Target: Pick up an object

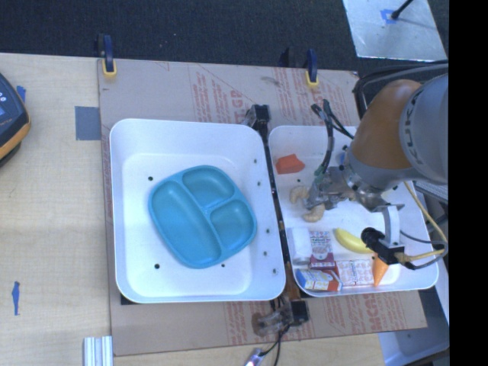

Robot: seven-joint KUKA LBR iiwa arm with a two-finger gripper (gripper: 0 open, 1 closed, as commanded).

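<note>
My gripper (pixel 320 194) hangs low in the right bin (pixel 299 137), over a small beige object (pixel 311 204) near the bin's left middle. A red-orange piece (pixel 289 163) lies up and to the left of it. A yellow banana (pixel 350 240) lies below and to the right. An orange carrot (pixel 380 269) and flat printed packets (pixel 329 264) rest along the bin's front edge. The grey arm with its orange band (pixel 385 132) covers the bin's right side.
The left bin (pixel 126 139) holds a blue divided plate (pixel 202 215). Clamps and cables sit between the bins and at the cardboard's edges. A dark device (pixel 11 120) rests on the bench at the far left.
</note>
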